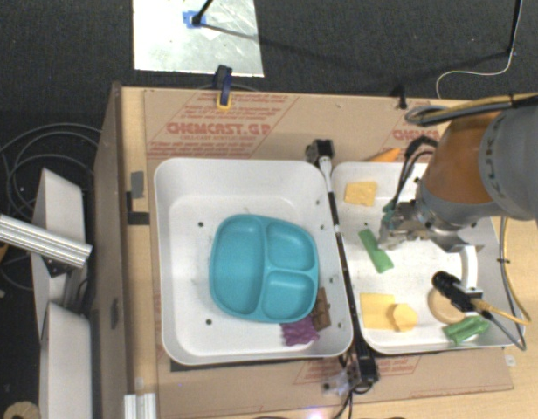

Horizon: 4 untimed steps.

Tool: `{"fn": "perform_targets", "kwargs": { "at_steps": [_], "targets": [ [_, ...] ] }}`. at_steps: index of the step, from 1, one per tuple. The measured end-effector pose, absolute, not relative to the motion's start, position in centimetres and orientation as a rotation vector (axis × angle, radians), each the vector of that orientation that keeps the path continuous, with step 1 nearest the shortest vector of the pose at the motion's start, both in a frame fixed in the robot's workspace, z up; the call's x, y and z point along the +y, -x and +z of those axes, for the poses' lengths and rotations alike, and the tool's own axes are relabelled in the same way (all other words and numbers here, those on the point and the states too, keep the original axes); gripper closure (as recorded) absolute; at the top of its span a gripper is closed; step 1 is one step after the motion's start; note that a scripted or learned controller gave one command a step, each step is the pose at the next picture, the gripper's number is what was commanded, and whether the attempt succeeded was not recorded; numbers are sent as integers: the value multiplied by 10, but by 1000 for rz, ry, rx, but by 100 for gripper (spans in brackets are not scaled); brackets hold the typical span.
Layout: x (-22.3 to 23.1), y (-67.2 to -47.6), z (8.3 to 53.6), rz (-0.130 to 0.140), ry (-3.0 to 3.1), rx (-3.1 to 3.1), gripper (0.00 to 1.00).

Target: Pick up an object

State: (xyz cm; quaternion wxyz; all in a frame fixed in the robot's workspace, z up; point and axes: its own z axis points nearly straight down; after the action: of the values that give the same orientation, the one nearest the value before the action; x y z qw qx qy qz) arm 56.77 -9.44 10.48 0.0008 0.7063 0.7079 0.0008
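Your tool (393, 234) sits low in the right bin (491, 343), touching a green stick (374, 250), finger state impossible to tell, two bins, three yellow blocks (361, 193), one teal plate (264, 268).

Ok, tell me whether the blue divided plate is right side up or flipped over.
Right side up. The blue divided plate lies flat in the left bin with its three compartments facing the camera, their raised dividers visible. Nothing sits in them.

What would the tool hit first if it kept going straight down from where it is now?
Probably the green strip in the right bin: the tool hangs right at its upper end. Height is hard to judge from above, so it may already touch it.
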Motion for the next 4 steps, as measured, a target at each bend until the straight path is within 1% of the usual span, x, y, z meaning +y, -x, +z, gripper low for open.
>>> {"fn": "perform_targets", "kwargs": {
  "at_steps": [1,2,3,4],
  "targets": [
    [-94,-568,105,3,-2218,2223,0],
    [-105,-564,84,1,-2220,2223,0],
    [-91,-557,84,-1,-2218,2227,0],
    [-96,-544,84,-2,-2221,2224,0]
  ]
}}
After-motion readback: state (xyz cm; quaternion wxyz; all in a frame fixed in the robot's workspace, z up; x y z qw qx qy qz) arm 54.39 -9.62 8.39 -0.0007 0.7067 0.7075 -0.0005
